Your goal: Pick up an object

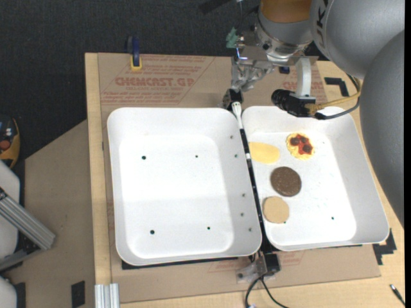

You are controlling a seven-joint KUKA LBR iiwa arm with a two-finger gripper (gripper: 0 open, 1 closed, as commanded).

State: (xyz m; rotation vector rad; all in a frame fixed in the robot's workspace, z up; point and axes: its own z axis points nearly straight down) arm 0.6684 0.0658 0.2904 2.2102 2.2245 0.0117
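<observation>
Currently, a bench seen from above at a slant holds two shallow white bins side by side on a brown board. Starting at the left, the left bin [173, 185] has a bare white floor with four small dark dots. Moving right, a dark seam marks where the two bins meet. Just past it, in the right bin [340, 191], four small flat food-like pieces lie in a loose cluster near the seam. The pale yellow piece [264, 152] lies closest to the seam, toward the far side. Just beside it to the right is a small pizza-like round [300, 145] with red and dark topping. Nearer the camera sits a dark brown disc [286, 181], and below that, almost touching it, a tan disc [277, 210].

The gripper [247, 82] hangs beyond the far edge of the bins, roughly above the seam, under the grey arm with its orange band [286, 5], which enters from the upper right. Whether its fingers are open or closed cannot be told from this angle; nothing is visibly held.

Judging from this, all four pieces lie toward the camera and slightly right of the gripper. The yellow piece is nearest, so a short move forward and down would reach it first.
</observation>
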